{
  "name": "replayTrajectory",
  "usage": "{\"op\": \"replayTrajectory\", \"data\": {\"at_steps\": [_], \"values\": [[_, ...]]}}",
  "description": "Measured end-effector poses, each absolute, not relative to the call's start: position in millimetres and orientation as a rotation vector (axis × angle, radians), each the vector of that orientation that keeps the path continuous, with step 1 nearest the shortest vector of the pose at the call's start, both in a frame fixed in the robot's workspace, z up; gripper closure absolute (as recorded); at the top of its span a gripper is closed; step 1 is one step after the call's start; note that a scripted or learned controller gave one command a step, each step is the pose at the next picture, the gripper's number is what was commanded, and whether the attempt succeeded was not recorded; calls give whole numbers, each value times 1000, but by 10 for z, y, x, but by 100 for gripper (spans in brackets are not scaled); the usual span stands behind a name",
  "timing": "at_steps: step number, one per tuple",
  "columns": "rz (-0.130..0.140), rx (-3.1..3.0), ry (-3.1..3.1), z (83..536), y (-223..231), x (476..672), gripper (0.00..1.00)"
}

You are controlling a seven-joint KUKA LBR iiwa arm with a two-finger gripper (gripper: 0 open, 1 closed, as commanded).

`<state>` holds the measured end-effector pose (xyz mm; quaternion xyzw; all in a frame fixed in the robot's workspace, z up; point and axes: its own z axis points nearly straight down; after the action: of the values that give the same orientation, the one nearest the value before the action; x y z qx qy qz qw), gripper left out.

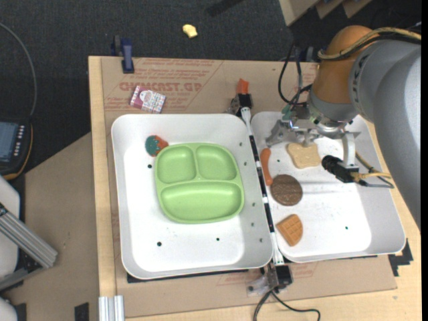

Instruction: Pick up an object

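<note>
Pale beige, toast-shaped flat piece (pixel 303 156) lies in the right shallow white bin (pixel 348 212), near the bin's far edge and towards its left side. The two-finger gripper (pixel 297 138) stands directly at the far side of this piece; whether it is open or closed cannot be told, and nothing is visibly held. The grey arm with its orange band (pixel 348 59) reaches in over the bin's far right corner.

Also in the right bin: a dark brown round disc (pixel 286 189) just nearer than the toast piece; an orange, waffle-patterned square (pixel 289 229) near the near left corner; and a slim orange-red stick (pixel 266 166) along the left edge.

The left shallow white bin (pixel 134 233) carries a light green plastic plate with three compartments (pixel 198 182) at its centre. A small teal-and-red lump (pixel 156 144) touches the plate's far left corner.

On the tan bench board (pixel 100 179), beyond the left bin's far edge, lies a small pink-and-white packet (pixel 147 99).
</note>
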<state>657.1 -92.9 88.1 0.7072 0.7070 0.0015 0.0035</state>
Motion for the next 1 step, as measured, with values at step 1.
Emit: {"op": "replayTrajectory", "data": {"at_steps": [1], "values": [[5, 2219, 2215, 885, -1009, 5775, 0]]}}
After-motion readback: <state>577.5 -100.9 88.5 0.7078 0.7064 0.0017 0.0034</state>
